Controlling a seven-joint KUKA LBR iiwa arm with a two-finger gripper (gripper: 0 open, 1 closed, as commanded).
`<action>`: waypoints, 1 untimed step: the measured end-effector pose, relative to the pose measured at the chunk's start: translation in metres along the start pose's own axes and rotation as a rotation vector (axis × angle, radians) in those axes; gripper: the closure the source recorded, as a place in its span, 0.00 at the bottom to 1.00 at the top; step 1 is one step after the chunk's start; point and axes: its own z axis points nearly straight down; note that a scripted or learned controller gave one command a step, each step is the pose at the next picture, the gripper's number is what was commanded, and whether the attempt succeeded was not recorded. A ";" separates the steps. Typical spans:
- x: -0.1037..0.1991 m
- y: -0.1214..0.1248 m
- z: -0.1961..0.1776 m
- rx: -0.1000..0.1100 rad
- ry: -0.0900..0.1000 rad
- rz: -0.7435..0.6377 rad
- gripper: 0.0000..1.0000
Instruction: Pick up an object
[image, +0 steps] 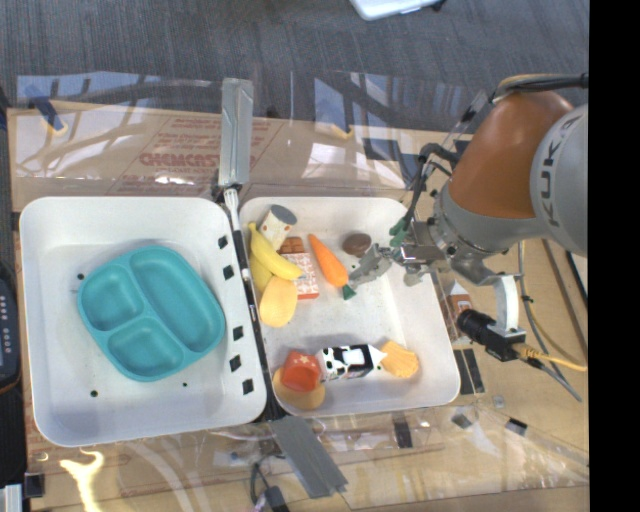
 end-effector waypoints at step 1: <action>0.016 0.055 0.155 -0.008 -0.002 -0.024 0.00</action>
